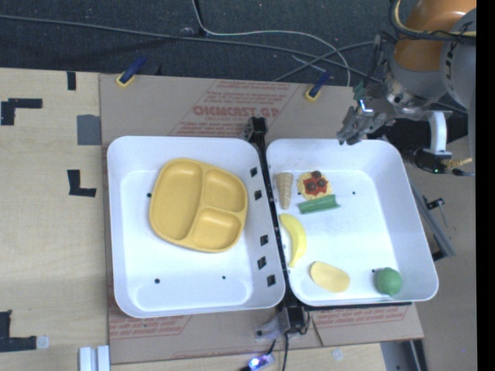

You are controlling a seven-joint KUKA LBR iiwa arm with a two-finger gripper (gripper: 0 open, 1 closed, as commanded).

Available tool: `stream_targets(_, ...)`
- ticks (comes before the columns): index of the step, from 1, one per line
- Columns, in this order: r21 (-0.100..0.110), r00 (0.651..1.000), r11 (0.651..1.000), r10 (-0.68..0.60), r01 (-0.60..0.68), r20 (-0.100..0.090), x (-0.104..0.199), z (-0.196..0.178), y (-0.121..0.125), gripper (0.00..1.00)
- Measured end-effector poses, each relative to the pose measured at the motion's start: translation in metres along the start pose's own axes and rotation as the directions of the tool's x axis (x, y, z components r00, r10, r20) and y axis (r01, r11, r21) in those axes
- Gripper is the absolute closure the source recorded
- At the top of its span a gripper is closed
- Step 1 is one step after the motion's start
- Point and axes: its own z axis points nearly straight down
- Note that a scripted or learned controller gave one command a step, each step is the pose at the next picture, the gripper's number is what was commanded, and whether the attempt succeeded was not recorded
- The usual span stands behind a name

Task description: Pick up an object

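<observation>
The right bin (pixel 390 207) holds several toy foods: an ice-cream cone (pixel 285 187), a small pizza slice (pixel 315 183), a green bean strip (pixel 318 203), a banana (pixel 294 238), a yellow chip-like piece (pixel 330 276) and a green lime (pixel 388 280). My gripper (pixel 354 129) hangs above the right bin's far rim, well clear of every item. Nothing sits between its dark fingers. The nearest item, the pizza slice, lies below and left of the gripper.
A yellow divided plate (pixel 199 205) fills the middle of the left bin (pixel 131 230). The arm's grey and orange body (pixel 433 37) stands at the upper right. Cables (pixel 309 52) run across the dark back surface. Clamps join the bins along the centre.
</observation>
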Motion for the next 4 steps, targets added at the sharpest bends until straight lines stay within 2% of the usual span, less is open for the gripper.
stream_targets(2, 0.005, 1.000, 1.000, -0.004, 0.004, -0.002, 0.096, -0.005, -0.051, 1.00)
stream_targets(3, 0.005, 1.000, 1.000, -0.004, 0.004, -0.002, 0.141, -0.004, -0.063, 1.00)
stream_targets(4, 0.007, 1.000, 1.000, -0.004, 0.004, -0.001, 0.189, 0.015, -0.083, 1.00)
